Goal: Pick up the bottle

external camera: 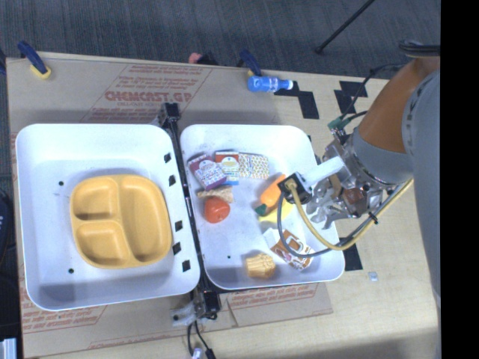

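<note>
The bottle [269, 84] lies on its side on the desk [224, 88], outside both bins, just beyond the far rim of the right bin [310, 137]. It is blue, with a white part at its right end. It rests on the brown cardboard sheet, near a blue clamp [249, 62] at the far edge. Around the bottle the desk is mostly free, with black tape marks to its right.

The arm [397, 126] comes in from the right and its wrist hangs over the right rim of the right bin. The pincer [318, 200] is a cluster of metal parts and a yellow cable loop [299, 226], and I cannot tell whether its fingers are open or closed; nothing is clearly seen between them. It is well apart from the bottle.

Inside the right bin the things crowd the far and middle part: several small printed packets [228, 167], a red round thing [217, 210], an orange and green thing [268, 193] just beside the pincer, a yellowish block [260, 265] and a printed wrapper [290, 251] near the front rim. The cable partly covers the wrapper. The print on the packets is too small to read.

The left bin [37, 148] holds a yellow divided tray [120, 219], with free white floor all around it. The arm's upper part is cut off by the picture's edge.
</note>
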`<action>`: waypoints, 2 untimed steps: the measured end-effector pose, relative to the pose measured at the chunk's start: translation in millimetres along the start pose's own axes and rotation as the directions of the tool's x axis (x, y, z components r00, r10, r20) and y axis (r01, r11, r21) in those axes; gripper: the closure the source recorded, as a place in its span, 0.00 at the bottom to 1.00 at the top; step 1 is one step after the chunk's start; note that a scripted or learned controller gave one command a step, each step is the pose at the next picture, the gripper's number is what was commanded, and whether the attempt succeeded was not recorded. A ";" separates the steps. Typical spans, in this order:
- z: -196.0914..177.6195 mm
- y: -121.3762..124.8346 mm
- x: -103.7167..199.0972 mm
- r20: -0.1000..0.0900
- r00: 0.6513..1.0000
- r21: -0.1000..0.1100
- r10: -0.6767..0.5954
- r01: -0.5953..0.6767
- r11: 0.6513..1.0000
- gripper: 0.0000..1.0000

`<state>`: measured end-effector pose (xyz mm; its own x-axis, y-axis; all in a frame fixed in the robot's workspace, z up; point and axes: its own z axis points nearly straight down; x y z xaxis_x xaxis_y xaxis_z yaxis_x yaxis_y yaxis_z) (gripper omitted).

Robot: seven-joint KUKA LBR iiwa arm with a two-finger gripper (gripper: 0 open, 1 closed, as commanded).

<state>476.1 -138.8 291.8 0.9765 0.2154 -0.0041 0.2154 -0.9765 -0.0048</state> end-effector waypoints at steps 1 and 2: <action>48.7 61.3 -13.9 0.001 1.000 0.000 0.009 -0.009 1.000 1.00; 38.8 60.6 -13.3 0.003 1.000 0.005 0.002 -0.002 1.000 1.00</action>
<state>475.9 -200.7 252.7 0.9768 0.2139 -0.0067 0.2138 -0.9768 -0.0093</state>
